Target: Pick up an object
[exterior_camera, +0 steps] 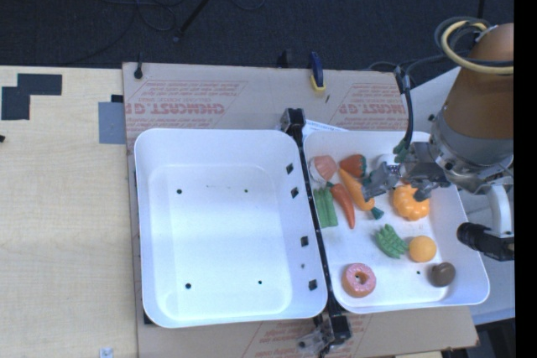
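Over the right bin (470, 293), the KUKA arm's gripper (401, 180) is seen lowered among a scatter of toy food, its dark fingers reaching toward the bin's middle. Whether anything is gripped cannot be told, as the fingers are blurred against the items beneath them. An orange pepper-like toy (410, 202) is seen just beside the gripper, while an orange carrot (355, 189) and a red chilli (345, 205) lie to its left, near a green pod (325, 208) set along the bin's left wall. A green leafy piece (390, 241), a small orange ball (422, 248), a brown ball (441, 273) and a pink doughnut (359, 279) are spread across the nearer half. The left bin (155, 180) is set alongside on a cardboard sheet (210, 101).
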`<action>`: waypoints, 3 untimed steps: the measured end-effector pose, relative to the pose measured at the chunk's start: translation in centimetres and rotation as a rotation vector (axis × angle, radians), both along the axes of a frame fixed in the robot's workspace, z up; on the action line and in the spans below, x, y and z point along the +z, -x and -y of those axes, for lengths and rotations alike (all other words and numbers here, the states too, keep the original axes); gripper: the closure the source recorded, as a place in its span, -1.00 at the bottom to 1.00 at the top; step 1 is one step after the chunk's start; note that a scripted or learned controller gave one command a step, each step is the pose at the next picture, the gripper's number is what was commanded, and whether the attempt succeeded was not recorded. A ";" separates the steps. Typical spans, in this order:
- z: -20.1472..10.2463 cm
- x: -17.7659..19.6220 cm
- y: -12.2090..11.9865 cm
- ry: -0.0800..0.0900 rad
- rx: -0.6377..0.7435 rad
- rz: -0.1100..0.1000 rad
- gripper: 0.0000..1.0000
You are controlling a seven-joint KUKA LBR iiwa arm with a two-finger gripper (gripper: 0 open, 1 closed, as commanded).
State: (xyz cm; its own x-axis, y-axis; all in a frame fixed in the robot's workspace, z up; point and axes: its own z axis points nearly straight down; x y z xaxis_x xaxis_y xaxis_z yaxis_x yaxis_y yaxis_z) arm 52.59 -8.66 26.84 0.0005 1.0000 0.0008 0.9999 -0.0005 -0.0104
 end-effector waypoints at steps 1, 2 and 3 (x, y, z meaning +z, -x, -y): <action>2.9 -13.3 -1.5 -0.002 -0.001 -0.008 -1.00; 3.7 -18.6 -6.5 0.001 0.003 0.002 -1.00; 1.4 -18.4 -11.8 0.003 0.002 0.001 -1.00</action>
